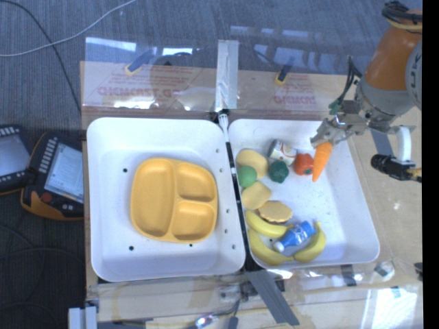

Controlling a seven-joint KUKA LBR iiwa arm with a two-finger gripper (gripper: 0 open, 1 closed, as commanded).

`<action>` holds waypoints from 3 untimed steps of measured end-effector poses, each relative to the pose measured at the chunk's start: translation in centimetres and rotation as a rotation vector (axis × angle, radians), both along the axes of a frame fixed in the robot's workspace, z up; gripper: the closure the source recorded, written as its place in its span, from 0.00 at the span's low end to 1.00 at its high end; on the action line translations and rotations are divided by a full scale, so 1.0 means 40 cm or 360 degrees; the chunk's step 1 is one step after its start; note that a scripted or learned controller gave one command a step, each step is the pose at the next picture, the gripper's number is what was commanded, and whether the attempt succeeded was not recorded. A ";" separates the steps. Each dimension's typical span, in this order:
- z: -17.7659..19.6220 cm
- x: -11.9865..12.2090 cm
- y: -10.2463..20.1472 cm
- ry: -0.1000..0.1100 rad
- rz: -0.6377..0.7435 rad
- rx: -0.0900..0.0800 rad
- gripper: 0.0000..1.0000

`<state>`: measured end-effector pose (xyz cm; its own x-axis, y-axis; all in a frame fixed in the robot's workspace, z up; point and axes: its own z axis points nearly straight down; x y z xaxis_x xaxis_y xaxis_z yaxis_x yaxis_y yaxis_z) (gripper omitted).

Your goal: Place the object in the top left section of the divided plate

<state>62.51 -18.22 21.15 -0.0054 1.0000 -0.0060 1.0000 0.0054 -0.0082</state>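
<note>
Two white bins are seen side by side on the bench. In the left bin (110, 184) a yellow divided plate (173, 199) is laid near the middle, a little tilted, with free white floor around all of its rim. None of its sections is occupied, and its top left section is well apart from the bin walls.

The right bin (357, 211) is more crowded on its left half. Near the shared wall a pale yellow fruit (251, 161), a green ball (246, 177) and another pale yellow piece (255, 195) are placed close together. Below them a round cookie-like piece (276, 212) is laid on two bananas (278, 242), and a blue bottle (296, 236) is resting across the bananas near the lower edge. A small can (277, 149), a dark green piece (278, 172) and a red-orange round piece (302, 163) are grouped in the upper middle. The right half of this bin's floor is left open.

The gripper (330, 137) is held over the upper right part of the right bin, close to its top edge. An orange carrot (320, 160) is hanging from it, point downward, and its top end is clamped between the fingers.
</note>
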 end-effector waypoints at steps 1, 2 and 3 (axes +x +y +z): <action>-0.116 0.082 -0.029 -0.0002 0.0263 0.0005 1.00; -0.165 -0.018 0.160 0.0000 0.0203 0.0012 1.00; -0.079 -0.024 0.331 -0.0002 0.0257 0.0015 1.00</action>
<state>61.54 -4.98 17.99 -0.1658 0.9861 0.0031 0.9861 0.1658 -0.0064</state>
